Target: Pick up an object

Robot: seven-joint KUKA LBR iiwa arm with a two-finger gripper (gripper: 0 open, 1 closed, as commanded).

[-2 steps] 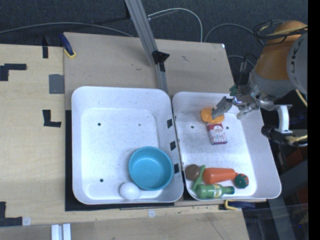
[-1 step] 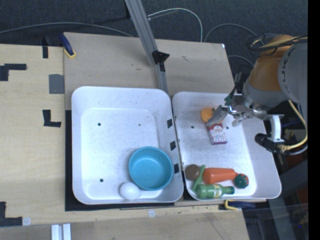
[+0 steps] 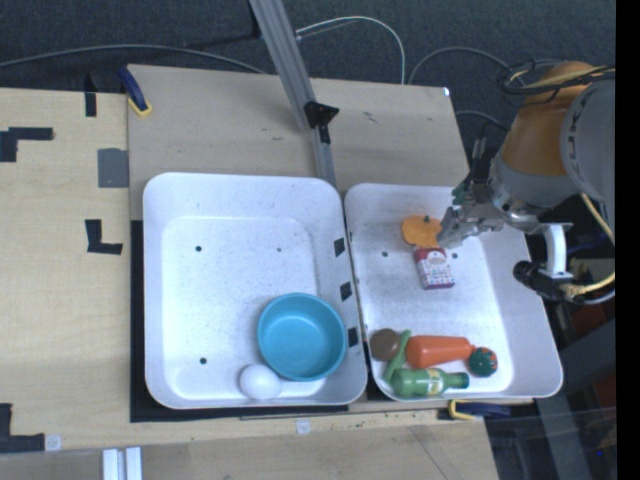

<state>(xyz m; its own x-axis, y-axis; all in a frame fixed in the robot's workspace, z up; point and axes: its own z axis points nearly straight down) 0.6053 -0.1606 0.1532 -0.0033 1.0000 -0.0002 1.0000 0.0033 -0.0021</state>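
Note:
In the right bin (image 3: 520,338), a small red carton (image 3: 433,267) lies near the middle, with an orange flat piece (image 3: 419,231) just behind it. My gripper (image 3: 455,230) hangs low at the bin's back right, right beside the orange piece and just above the carton's far end. Along the bin's front edge lie an orange carrot (image 3: 438,349), a green bottle (image 3: 425,380), a brown round item (image 3: 383,343) and a small green-and-red item (image 3: 483,361). The left bin (image 3: 200,228) holds a blue bowl (image 3: 300,335) and a white ball (image 3: 259,380).
A grey slanted pole (image 3: 290,58) crosses the bench behind the bins, ending at a black clamp (image 3: 320,116). Cables run over the dark floor at the back. The grey arm with its orange band (image 3: 545,133) comes in from the right.

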